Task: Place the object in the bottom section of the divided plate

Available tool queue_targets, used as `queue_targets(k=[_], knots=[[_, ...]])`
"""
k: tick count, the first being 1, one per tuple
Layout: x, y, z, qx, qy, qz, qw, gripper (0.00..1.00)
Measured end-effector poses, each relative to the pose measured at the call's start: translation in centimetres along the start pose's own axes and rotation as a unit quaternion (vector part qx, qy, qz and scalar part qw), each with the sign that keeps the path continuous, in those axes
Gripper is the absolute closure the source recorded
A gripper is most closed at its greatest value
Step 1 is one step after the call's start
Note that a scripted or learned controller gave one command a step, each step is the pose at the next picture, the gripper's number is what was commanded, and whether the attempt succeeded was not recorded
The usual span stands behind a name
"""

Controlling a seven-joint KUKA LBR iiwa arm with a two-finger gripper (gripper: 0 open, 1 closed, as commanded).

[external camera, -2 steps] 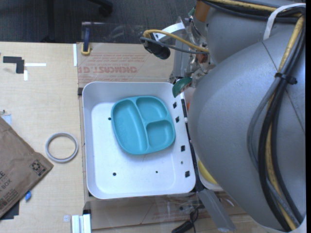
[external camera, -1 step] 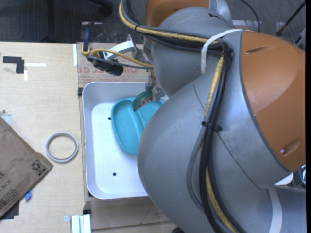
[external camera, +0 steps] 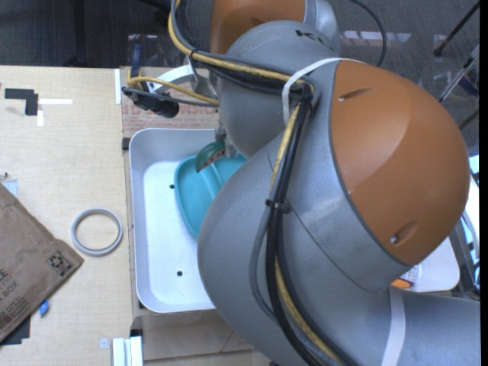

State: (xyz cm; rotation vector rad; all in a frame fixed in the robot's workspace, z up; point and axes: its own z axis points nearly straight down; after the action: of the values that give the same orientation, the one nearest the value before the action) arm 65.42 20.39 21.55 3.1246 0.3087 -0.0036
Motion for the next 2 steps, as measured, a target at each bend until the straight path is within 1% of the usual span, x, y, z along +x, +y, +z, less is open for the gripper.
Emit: queue_targets(k=[1,2], knots=[[-0.75,2.5,2.67,0.0,-0.002,-0.186,0.9825,1.0],[-0.82,2.6,1.97,-0.001,-0.005,-0.189,0.982,1.0]])
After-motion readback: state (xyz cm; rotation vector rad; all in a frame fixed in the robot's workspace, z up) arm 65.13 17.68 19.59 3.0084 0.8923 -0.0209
